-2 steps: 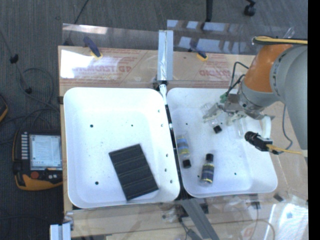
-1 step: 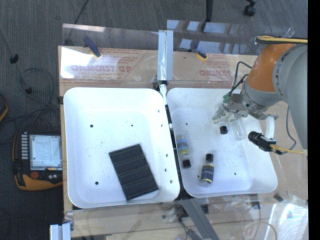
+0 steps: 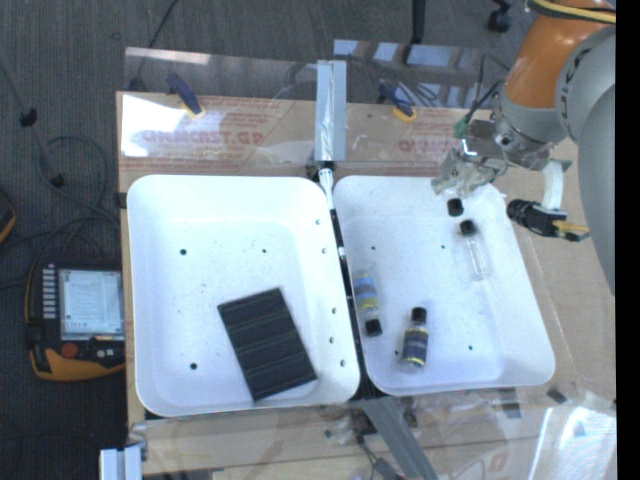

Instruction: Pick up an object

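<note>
My gripper [image 3: 462, 176] hangs over the far right corner of the right bin [image 3: 520, 368], with nothing visibly held. A small black round piece [image 3: 455, 206] lies just below it on the bin floor. A clear bottle with a black cap [image 3: 474, 254] lies a little nearer the camera. By the front wall lies a dark brown bottle with a black cap [image 3: 414, 336]. Against the bin's left wall there is a small bottle with a blue and yellow label [image 3: 365, 295], its black cap toward the front. A black ribbed slab [image 3: 266, 343] rests in the left bin [image 3: 160, 268].
A metal divider post [image 3: 329, 108] rises behind the seam between the bins. A clear plastic sheet with blue clips covers the bench at the back. A handheld control pendant [image 3: 80, 313] lies on the floor to the left.
</note>
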Robot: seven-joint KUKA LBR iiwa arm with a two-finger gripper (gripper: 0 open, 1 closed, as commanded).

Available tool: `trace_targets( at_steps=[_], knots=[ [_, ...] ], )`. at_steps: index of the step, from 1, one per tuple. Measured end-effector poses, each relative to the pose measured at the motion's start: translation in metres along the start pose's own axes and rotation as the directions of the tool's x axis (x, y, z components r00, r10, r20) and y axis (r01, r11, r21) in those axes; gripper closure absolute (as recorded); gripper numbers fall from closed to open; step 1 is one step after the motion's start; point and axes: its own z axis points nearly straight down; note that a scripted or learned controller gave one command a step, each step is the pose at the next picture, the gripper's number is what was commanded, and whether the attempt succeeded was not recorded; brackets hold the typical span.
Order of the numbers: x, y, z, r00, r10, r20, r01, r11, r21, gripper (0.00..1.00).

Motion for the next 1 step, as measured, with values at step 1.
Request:
trace_targets(
  at_steps=[1],
  knots=[
    [0.0664, -0.0162, -0.0302, 0.987, 0.162, -0.001, -0.162, 0.987, 0.003, 1.00]
  ],
)
